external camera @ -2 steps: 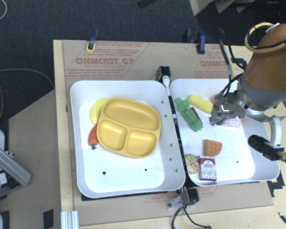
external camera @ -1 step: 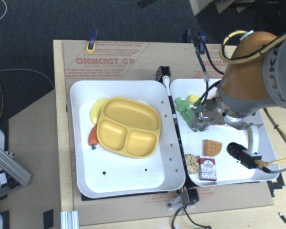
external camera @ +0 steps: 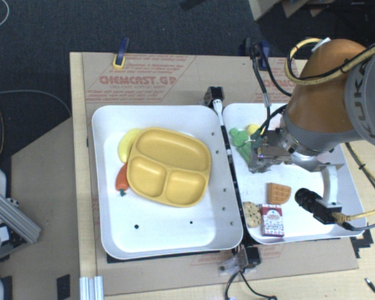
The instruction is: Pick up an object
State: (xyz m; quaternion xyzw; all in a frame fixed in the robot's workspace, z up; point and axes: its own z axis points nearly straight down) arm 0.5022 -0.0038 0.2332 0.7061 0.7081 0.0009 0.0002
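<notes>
On the surface point(external camera: 87, 167) you have two white bins side by side. Your left bin point(external camera: 106, 186) carries one yellow divided tray point(external camera: 169, 167), three compartments by my count, lying tilted over two smaller things: one yellow piece point(external camera: 126, 144), mostly covered, and one orange-red piece with a green end point(external camera: 122, 180), of which you see only the part poking out beside the tray's lower left edge. Two small dark specks sit on the bin floor below the tray.

Your right bin point(external camera: 237, 114) shows one green toy point(external camera: 241, 137) with a yellow bit point(external camera: 254, 129) just behind it, one waffle-like square point(external camera: 278, 194), one speckled cookie point(external camera: 252, 214) and one small red box point(external camera: 272, 221) touching the cookie's right side. The arm covers much of this bin's far and right parts.

Reaching in from the right, the arm point(external camera: 328, 92) bends down over the right bin, and the hand point(external camera: 260, 161) sits low just beside the green toy, above the waffle square. You cannot tell from this view whether its fingers are spread or closed, nor whether they grip anything. A black cylindrical part point(external camera: 315, 206) juts out near the bin's lower right.
</notes>
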